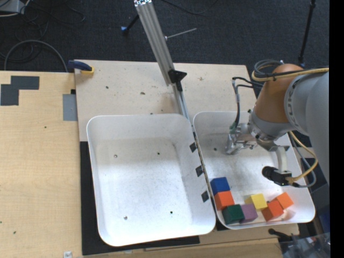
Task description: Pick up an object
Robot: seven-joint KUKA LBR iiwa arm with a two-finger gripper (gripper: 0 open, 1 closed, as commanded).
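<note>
Camera view: end effector (233,145) at centre-right of frame, over upper part of R bin (215,123); finger state can't tell. Blocks (250,203) clustered lower right, along bin's near edge, well apart from it. L bin (107,123) beside.

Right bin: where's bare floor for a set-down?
Bare floor lies between the gripper and the blue cube, along the divider wall. The right bin is crowded at its near edge, blue cube to orange cube.
</note>
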